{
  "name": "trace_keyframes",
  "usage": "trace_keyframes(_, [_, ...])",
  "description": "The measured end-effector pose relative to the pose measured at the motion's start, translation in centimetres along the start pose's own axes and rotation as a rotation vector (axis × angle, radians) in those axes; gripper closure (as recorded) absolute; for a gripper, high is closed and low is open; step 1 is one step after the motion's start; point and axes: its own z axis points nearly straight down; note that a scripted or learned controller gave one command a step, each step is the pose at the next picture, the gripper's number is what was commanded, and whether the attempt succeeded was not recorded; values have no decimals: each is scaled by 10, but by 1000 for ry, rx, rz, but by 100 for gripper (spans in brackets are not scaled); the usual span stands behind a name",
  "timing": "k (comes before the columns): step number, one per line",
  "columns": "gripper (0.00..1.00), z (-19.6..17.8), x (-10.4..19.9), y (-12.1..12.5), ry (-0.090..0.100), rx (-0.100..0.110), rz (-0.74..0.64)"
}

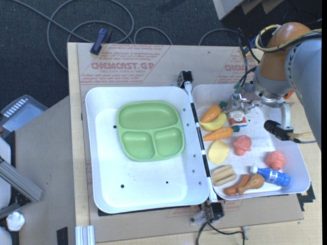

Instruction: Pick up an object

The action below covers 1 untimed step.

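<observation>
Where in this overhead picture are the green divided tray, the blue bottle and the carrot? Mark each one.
green divided tray (149, 117): camera view, floor of its large top compartment.
blue bottle (275, 177): camera view, middle of its blue body.
carrot (218, 134): camera view, middle of its orange length.

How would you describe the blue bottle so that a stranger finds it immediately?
Start at the right bin, the one full of toy food. Look in its lower right corner, just below a pink lumpy piece. The blue bottle lies there on its side, beside a brown drumstick, and it is the sole blue item in the bin.
</observation>
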Motion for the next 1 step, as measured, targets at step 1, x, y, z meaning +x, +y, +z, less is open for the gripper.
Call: trace_keyframes(1, [100, -100, 81, -55, 2, 3, 0])
